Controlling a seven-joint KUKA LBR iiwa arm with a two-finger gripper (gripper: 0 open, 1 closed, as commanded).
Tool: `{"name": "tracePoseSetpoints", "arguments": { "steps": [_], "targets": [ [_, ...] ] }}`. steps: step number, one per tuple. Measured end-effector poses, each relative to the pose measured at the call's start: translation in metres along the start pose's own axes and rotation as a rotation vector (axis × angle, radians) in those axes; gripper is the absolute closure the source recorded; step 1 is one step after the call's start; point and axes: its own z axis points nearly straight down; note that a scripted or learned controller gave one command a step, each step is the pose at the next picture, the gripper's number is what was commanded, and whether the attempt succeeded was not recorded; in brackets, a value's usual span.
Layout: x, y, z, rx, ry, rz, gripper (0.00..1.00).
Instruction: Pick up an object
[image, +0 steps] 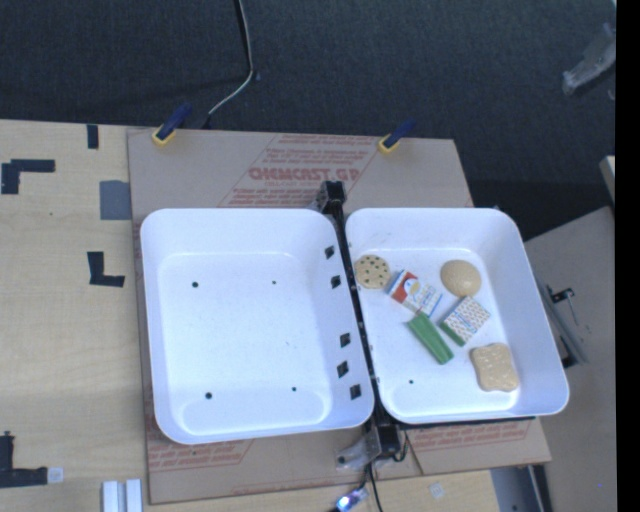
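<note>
Objects untouched in the right bin (500, 232): cookie (372, 270), red-white packet (413, 292), green block (430, 338), tan round piece (460, 277), checked packet (465, 319), biscuit (495, 366). Nothing lifted yet; whole pick left. Pincer state: cannot tell.

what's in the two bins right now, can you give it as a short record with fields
left bin: white, shallow, nothing visible inside
right bin: white, shallow, holds six small items
round cookie: near the divider, upper left of the group
red and white packet: right of the cookie
tan round piece: upper right
green bar: centre, lying diagonally
patterned packet: right of the green bar
tan biscuit: lower right
base: brown board under both bins
</note>
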Motion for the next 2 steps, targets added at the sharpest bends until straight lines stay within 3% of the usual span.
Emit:
{"name": "tracePoseSetpoints", "arguments": {
  "steps": [1, 2],
  "targets": [
    [0.001, 0.001, -0.01, -0.001, -0.002, -0.002, 1.0],
    [-0.01, -0.017, 0.032, 0.009, 0.014, 0.016, 1.0]
  ]
}}
